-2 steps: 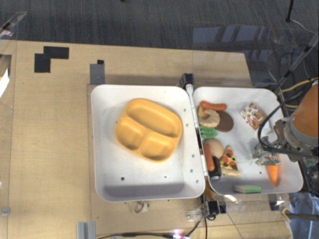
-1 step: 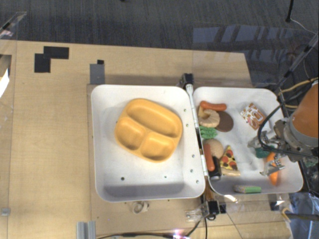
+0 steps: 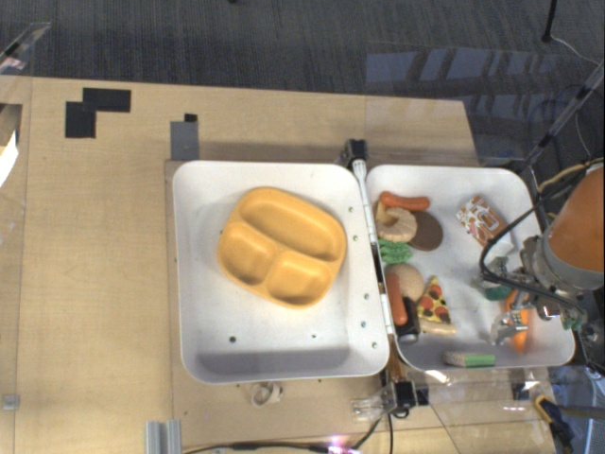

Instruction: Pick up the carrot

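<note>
Right bin [image 3: 492, 173] crowded — pizza slice [image 3: 435, 305], green stick [image 3: 470, 358] hem carrot [image 3: 517, 324].

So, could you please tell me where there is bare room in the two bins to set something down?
The left bin has free floor all around the yellow divided plate, widest along its near edge. The right bin is crowded down its left side with toy food, and the gripper sits over the carrot at the near right. A bare patch remains in its middle, between the pizza slice and the gripper.

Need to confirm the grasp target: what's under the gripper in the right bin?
Under the gripper, the carrot shows as orange pieces on the right bin floor. The gripper covers its middle, so contact can't be seen.
</note>
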